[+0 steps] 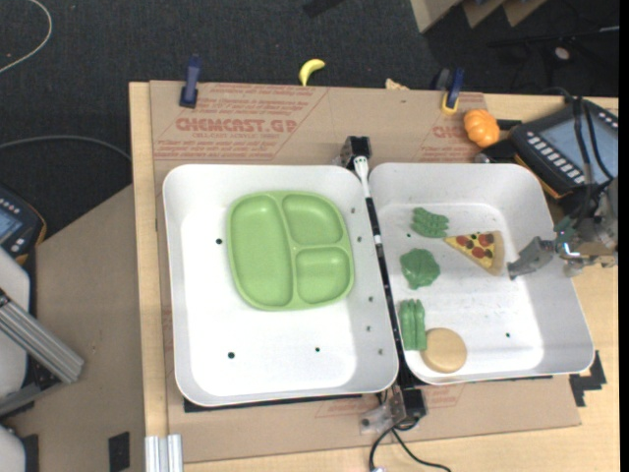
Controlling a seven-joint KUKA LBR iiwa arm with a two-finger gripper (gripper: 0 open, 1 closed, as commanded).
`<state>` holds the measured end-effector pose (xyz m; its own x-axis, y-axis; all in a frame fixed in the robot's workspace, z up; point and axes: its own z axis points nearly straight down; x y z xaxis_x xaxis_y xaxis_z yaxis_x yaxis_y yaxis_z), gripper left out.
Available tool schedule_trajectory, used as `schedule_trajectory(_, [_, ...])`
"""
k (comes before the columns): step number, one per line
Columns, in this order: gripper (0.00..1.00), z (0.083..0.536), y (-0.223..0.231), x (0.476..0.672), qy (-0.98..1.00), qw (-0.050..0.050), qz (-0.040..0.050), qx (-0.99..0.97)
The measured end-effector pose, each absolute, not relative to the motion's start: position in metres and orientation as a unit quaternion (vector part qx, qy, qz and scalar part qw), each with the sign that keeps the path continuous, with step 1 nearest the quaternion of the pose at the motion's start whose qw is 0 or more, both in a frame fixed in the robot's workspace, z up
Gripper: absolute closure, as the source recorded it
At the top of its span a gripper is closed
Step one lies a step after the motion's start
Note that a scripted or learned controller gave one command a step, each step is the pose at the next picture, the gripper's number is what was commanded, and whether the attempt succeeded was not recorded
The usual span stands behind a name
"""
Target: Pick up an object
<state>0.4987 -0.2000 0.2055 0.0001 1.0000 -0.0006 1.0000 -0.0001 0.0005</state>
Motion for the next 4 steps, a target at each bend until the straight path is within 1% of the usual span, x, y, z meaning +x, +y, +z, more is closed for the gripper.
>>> schedule_trajectory(1, [0.00, 0.090, -0.147, 0.507, 0.709, -0.006, -0.0015, 0.705])
schedule_trajectory(2, [1.00, 0.108, -0.152, 0.509, 0.707, 0.001, 0.0003, 0.707])
schedule_trajectory(3, [1.00, 0.088, -0.094, 0.500, 0.709, -0.003, -0.0002, 0.705])
schedule_trajectory(4, [1.00, 0.190, -0.023, 0.491, 0.710, 0.002, 0.0040, 0.704])
